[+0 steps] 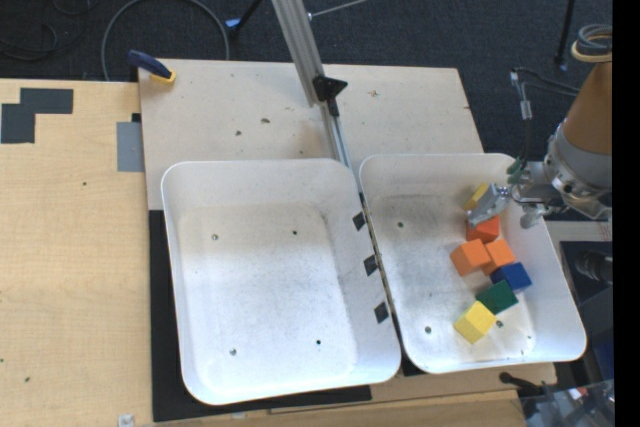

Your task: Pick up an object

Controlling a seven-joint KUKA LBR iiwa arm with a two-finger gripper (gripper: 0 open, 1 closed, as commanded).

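Reaching in from the right over the right bin, my gripper sits low at the top of the block cluster. Can't tell from this angle whether it's spread or closed, and nothing is visibly gripped. Wrist with the orange band is at the frame's right edge.

Blocks, all in the right bin's right half:
- small yellow block just left of the gripper tip, partly hidden by it
- red-orange block directly below the gripper, touching or nearly so
- larger orange block just below that, against it
- blue block to the right of the orange one
- green block under the blue, touching it
- yellow block lowest, beside the green

Left bin has scuffed white floor. A slanted aluminium rail runs down to the seam between the bins. Blue-and-yellow clamp at the board's top left corner.
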